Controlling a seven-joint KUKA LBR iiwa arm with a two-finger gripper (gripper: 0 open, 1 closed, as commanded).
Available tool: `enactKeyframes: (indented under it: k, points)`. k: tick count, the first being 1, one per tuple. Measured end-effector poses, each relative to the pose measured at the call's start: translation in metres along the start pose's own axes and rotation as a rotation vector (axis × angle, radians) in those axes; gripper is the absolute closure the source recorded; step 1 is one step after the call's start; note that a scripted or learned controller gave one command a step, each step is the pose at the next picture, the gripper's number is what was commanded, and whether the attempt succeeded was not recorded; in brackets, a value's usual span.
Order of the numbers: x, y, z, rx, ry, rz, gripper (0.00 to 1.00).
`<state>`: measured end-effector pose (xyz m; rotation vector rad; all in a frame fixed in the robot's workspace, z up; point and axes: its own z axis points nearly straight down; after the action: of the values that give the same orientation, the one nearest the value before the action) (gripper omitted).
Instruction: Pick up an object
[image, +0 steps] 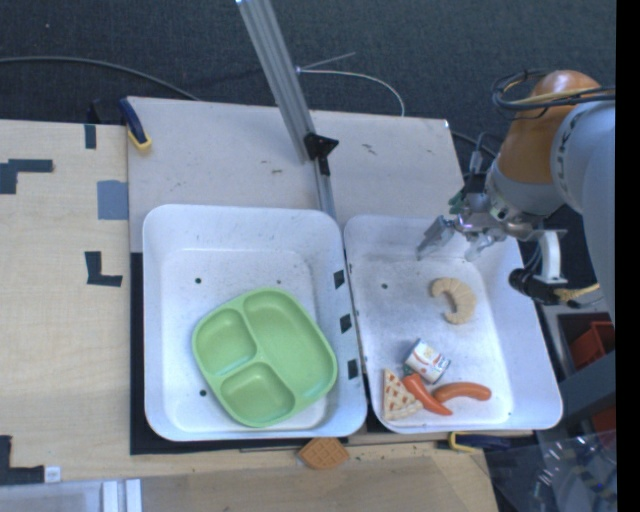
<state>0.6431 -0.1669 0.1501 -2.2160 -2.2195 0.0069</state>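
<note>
1. Currently my gripper (458, 236) hangs over the far part of the right bin (520, 300), fingers spread apart, nothing between them.
2. Nearest target: croissant (455, 300), lying on the bin floor just toward the camera from my fingertips, apart from them.
3. It's a curved piece, its length running roughly near-to-far with a hook at the top.
4. Small carton (427, 361), carrot (426, 394), sausage (464, 392) and pizza slice (398, 396) cluster at the near edge, farther off.
5. Judgement: short move toward the camera, then descend.
</note>
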Motion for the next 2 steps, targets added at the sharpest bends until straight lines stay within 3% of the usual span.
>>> enactKeyframes:
  k: [1, 2]
  points:
    - [0.006, -0.001, 0.045, -0.001, -0.001, 0.000, 0.00]
    - [0.006, 0.000, 0.032, -0.004, -0.001, -0.001, 1.00]
